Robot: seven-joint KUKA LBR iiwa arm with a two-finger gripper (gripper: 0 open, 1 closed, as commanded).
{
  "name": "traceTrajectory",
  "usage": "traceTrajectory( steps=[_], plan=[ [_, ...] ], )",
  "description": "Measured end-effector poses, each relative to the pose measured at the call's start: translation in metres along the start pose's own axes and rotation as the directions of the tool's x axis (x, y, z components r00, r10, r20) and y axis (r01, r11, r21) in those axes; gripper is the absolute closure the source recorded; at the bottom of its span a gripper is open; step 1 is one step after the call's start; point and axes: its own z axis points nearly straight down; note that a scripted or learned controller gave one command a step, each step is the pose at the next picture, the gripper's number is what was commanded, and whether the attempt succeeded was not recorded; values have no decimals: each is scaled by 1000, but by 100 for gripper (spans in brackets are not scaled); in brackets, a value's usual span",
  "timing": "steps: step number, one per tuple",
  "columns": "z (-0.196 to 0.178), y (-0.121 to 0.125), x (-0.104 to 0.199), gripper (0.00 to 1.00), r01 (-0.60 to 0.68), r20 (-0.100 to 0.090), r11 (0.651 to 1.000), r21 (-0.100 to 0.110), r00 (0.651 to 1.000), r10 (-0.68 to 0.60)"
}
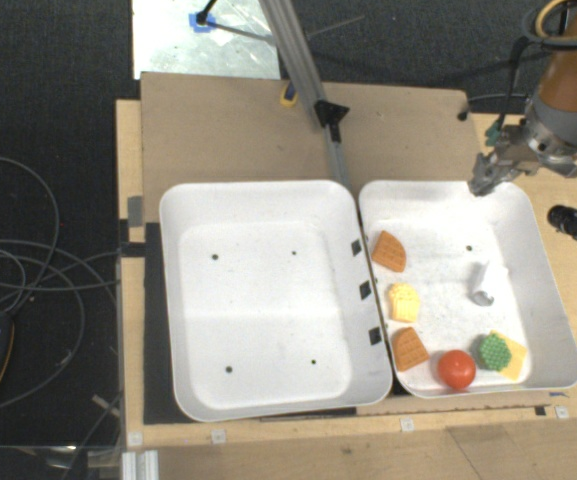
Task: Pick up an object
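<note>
Here the end effector (pixel 487 176) hangs over the right bin's (pixel 538 243) rim at about one o'clock, nothing between its tips; whether it is wide or narrow I cannot tell. Items crowd that bin's nine-to-six edges: two orange wedges (pixel 389 251), a yellow block (pixel 403 302), a tomato (pixel 457 369), broccoli (pixel 493 349), a grey piece (pixel 481 282) near centre. The left bin (pixel 258 298) offers open floor.
</note>
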Motion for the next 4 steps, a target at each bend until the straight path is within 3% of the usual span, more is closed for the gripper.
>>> traceTrajectory(
  steps=[1, 2, 3, 4],
  plan=[
    [-42, 2, 0, 100, -1, 0, 1000, 1, 1000, 1],
    [-48, -9, 48, 100, 3, -3, 1000, 7, 1000, -3],
    [-32, -28, 98, 100, 2, -4, 1000, 9, 1000, -2],
    [-25, -31, 146, 100, 3, -4, 1000, 8, 1000, -3]
  ],
)
